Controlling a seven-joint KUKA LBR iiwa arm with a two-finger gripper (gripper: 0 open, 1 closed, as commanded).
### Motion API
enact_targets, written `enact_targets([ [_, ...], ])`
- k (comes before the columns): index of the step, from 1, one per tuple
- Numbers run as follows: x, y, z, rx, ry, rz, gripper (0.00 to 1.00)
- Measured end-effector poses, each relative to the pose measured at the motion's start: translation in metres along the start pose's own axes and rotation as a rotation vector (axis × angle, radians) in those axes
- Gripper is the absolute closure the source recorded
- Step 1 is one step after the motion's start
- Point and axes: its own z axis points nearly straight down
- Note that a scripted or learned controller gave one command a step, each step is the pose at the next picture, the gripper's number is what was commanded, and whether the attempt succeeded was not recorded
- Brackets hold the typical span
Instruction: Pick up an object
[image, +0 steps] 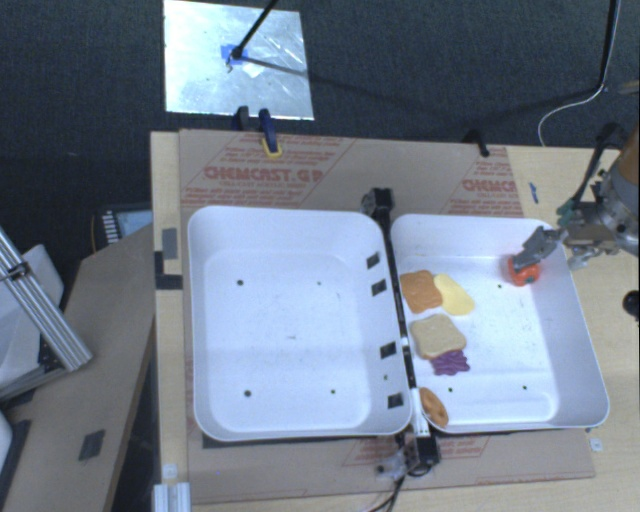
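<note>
Looking down at my bench, the nearest thing is a small round orange-brown piece (433, 403), cookie or pretzel maybe, sitting in the right bin (560, 330) at its near left corner by the divider. Just past it is a purple bunch of grapes (451, 363), touching a tan slice of bread (437, 336) right behind it. Further back there's an orange-brown toast-like slice (421, 291) with a pale yellow piece (455, 296) tucked against its right side. The left bin (290, 320) sits beside all that.

At the far right of the right bin is a little orange-red object (520, 269), and my gripper (536, 248) is right on top of it, reaching in from the right. One grey finger (541, 240) overlaps the object, but honestly I can't tell whether it's gripped or how wide the tool is set.
</note>
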Motion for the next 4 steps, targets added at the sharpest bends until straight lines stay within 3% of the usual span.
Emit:
enact_targets([
  [1, 0.0, 0.001, -0.011, -0.004, -0.001, -0.003, 1.0],
  [2, 0.054, 0.004, -0.136, -0.015, -0.001, -0.008, 1.0],
  [3, 0.094, 0.029, -0.218, -0.012, 0.0, -0.007, 1.0],
  [4, 0.165, 0.001, -0.267, -0.007, 0.003, -0.009, 1.0],
])
